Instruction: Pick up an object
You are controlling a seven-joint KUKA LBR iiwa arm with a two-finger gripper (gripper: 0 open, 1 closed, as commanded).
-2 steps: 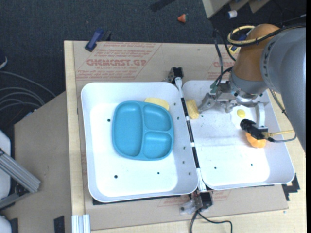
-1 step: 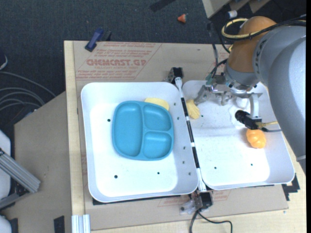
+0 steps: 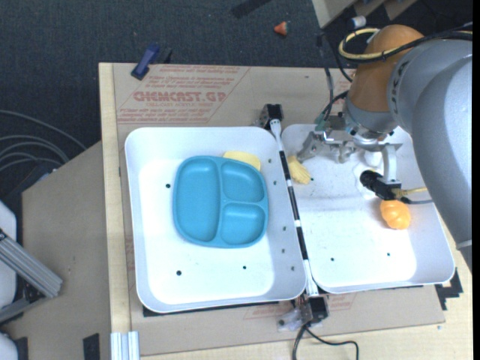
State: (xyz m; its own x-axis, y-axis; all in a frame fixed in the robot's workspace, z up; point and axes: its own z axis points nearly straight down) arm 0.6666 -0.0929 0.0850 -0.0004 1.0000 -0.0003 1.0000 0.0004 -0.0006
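Observation:
My gripper (image 3: pixel 324 153) hangs over the back left part of the right bin (image 3: pixel 375 272), open with nothing between its fingers. A yellow banana-shaped piece (image 3: pixel 299 172) lies just in front of and to the left of it, against the bin's left wall. An orange rounded object (image 3: pixel 395 214) rests further right in the same bin, apart from the gripper. In the left bin (image 3: pixel 214 280) a blue divided plate (image 3: pixel 221 200) lies flat, with a pale yellow object (image 3: pixel 242 159) showing at its far edge.
A raised divider (image 3: pixel 292 201) runs between the two bins. The grey arm with its orange band (image 3: pixel 382 58) fills the right side above the right bin. A small blue object (image 3: pixel 145 61) lies on the floor beyond the bench's back left corner.

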